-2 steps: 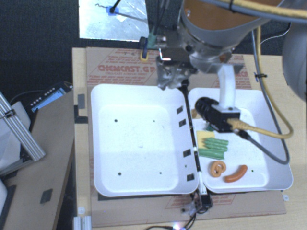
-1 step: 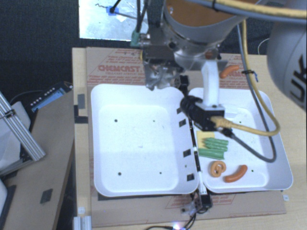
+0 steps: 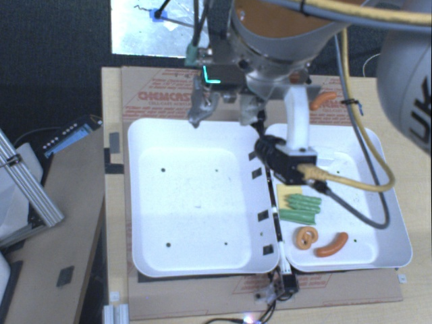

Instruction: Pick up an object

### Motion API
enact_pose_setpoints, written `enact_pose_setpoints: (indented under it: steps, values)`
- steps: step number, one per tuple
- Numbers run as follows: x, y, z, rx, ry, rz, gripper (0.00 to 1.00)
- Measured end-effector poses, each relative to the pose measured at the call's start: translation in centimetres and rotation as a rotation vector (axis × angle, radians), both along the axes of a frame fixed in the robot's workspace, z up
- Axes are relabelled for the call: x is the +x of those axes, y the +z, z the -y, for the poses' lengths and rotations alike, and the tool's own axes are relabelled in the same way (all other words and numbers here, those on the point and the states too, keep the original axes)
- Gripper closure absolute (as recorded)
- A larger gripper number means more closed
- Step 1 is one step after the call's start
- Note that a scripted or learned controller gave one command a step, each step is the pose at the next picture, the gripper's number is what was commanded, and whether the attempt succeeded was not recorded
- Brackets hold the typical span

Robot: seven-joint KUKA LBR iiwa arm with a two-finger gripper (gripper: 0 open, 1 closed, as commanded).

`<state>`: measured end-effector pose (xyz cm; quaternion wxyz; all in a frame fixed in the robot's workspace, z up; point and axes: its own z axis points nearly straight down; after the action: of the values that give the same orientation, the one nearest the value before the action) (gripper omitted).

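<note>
My gripper hangs over far rim of left bin, near its 1 o'clock corner. Two metal fingers point down, gap between them, nothing held. Objects all in right bin: green bean bundle on yellow card near centre divider; small pretzel-like ring at 6 o'clock of beans; reddish sausage just beside ring at its 3 o'clock. Another orange sausage lies on cardboard beyond right bin, 12 o'clock side. Yellow cable loops over right bin.
</note>
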<state>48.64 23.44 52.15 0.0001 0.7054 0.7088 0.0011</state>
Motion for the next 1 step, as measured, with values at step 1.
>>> enact_pose_setpoints:
  steps: [1]
  values:
    - [0.03,1.15,-0.03,0.002,0.005,0.002,1.0]
